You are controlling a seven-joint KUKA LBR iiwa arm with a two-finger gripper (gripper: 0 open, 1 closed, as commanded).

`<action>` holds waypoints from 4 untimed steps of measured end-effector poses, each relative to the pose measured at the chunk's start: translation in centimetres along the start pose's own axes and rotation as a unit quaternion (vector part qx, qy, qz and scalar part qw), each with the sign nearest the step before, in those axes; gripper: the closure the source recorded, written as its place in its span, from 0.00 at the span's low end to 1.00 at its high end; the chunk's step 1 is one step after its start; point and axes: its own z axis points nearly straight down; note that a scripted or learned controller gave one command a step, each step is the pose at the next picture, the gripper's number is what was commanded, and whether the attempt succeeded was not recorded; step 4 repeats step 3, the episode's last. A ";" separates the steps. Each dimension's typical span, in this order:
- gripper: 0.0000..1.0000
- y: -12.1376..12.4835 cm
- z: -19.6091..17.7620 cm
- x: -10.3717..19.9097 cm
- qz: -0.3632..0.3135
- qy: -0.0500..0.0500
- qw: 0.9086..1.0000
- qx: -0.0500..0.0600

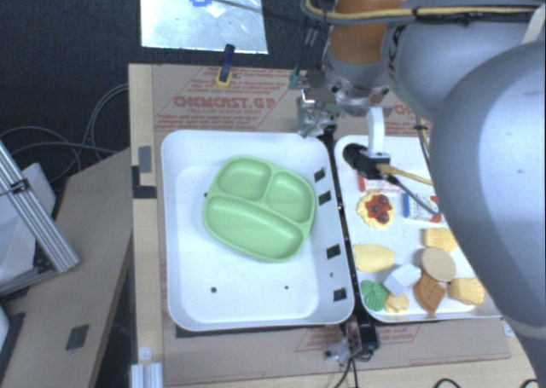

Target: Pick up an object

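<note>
A green divided plate (258, 206) lies in the left white bin (183, 292). The right bin (426, 314) holds several toy foods: a pizza slice (377, 209), a yellow lump (374, 257), a white cube (401, 278), a green piece (373, 293), a round tan biscuit (439, 264) and a brown waffle piece (429, 294). My gripper (309, 120) hangs over the far end of the rim between the two bins, beyond the plate and to the left of the toy foods. Nothing shows in its grasp.
The grey arm covers the right side of the right bin. A thin blue and red item (418, 204) and a wooden stick (411, 176) lie near the pizza slice. A shiny sheet (203, 2) and a small yellow-blue clip (225, 66) sit beyond the bins.
</note>
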 end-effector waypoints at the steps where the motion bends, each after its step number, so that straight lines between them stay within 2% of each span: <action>1: 1.00 -0.3 1.7 0.6 0.001 -0.001 1.000 0.002; 2: 1.00 0.5 0.9 0.3 0.000 -0.001 1.000 0.001; 4: 1.00 -0.2 0.3 1.4 0.000 -0.001 1.000 0.002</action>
